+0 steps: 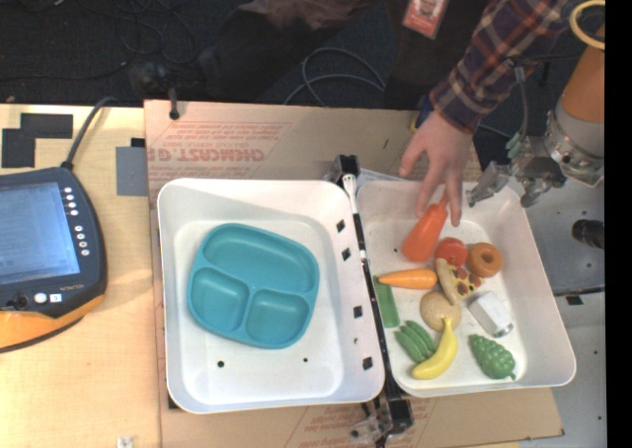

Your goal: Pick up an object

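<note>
Collision is the risk: a person's hand (pixel 437 172) touches the orange pepper (pixel 426 232) while the open, empty gripper (pixel 511 185) hovers beside it.

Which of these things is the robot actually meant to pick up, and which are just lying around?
For the job: the tool; right bin with toy carrot, banana, potato, grapes.

Just about: teal divided plate, left bin, handheld control tablet, a person's hand.

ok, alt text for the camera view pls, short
A person's hand reaches into the right bin, touching an orange pepper among toy food: carrot, banana, grapes. The left bin holds a teal divided plate; the pincer hovers at the right bin's far edge.
</note>
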Motion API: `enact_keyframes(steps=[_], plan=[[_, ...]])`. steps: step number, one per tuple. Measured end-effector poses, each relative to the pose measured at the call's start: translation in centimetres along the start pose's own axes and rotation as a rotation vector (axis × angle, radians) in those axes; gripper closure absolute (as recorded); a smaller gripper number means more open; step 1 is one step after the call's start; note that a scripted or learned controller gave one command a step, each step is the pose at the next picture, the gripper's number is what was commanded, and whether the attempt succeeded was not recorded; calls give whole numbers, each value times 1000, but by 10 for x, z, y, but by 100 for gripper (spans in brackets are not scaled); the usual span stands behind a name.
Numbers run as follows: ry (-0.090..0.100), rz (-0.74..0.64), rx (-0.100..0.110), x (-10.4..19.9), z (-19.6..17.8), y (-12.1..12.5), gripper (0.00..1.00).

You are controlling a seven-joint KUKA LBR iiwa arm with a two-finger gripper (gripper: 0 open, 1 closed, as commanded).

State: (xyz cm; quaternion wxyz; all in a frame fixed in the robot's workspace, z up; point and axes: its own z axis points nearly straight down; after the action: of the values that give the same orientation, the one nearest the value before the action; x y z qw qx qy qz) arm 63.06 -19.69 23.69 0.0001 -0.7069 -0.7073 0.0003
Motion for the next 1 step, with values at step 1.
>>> enact_keyframes(steps=[1], plan=[[-5, 0, -12, -18, 129, -46, 0]])
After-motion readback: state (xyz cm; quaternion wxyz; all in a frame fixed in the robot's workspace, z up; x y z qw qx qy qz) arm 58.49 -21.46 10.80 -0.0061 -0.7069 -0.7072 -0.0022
